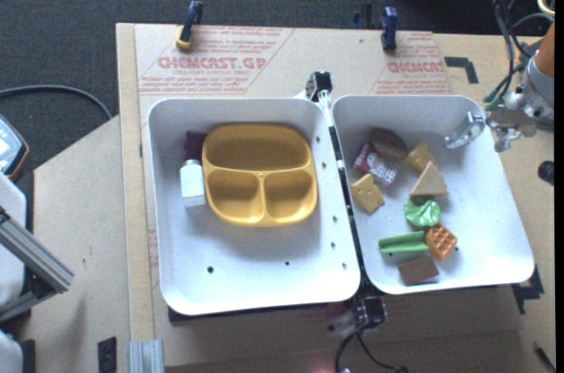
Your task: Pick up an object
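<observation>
Hand [469, 131]: metal, at the right bin's [511, 221] upper right rim, right of frame; whether its fingers are apart or together cannot be told; nothing seen held.

Near to far, right bin, lower frame first:
- Brown block [418, 272], flat, close to the near wall.
- Waffle [441, 242], orange, just above the block, touching or nearly so.
- Green stick [402, 243], left of the waffle, lying flat.
- Green lump [422, 212], crumpled look, probably soft.
- Yellow cube [367, 192], toward the centre divider, with open floor on its lower side.
- Tan wedge [429, 182] and tan piece [419, 157], close together.
- Red packet [370, 161] and dark round item [388, 142], overlapping, upper left of the bin.

All look like light toy food, likely stiff and smooth. Best candidate judged: the yellow cube, taken across flat sides.

Left bin [167, 186]: yellow tray [259, 174], white bottle [192, 183], dark item [196, 142] behind it.

Room: the right bin's right half is bare; the walls crowd the block.

Desk [132, 80]: blue clamps [389, 26] at far edge.
</observation>
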Tool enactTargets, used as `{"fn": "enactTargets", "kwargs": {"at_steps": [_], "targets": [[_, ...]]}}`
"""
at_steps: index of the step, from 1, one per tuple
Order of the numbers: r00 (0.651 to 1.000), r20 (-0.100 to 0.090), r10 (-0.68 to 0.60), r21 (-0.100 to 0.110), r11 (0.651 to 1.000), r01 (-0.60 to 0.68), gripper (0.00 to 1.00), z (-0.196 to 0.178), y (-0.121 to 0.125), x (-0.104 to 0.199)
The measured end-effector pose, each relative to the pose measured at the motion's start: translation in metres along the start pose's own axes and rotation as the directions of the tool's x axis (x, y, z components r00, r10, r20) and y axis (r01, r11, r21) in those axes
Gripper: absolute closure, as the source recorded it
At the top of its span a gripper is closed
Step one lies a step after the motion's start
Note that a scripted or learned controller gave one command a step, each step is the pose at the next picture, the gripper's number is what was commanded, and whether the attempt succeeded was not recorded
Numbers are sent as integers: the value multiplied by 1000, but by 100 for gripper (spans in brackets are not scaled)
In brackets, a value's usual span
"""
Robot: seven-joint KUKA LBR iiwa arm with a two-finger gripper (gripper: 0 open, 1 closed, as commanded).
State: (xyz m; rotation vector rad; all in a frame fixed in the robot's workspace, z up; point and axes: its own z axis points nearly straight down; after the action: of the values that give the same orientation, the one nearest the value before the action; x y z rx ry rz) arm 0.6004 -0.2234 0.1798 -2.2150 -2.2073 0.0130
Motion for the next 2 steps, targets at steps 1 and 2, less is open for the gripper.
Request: {"fn": "enactTargets", "kwargs": {"at_steps": [1, 2], "targets": [[1000, 4, -4, -15, 1000, 4, 0, -9, 3, 1], [1000, 1, -4, -9, 1000, 4, 0, 46, 1, 11]]}}
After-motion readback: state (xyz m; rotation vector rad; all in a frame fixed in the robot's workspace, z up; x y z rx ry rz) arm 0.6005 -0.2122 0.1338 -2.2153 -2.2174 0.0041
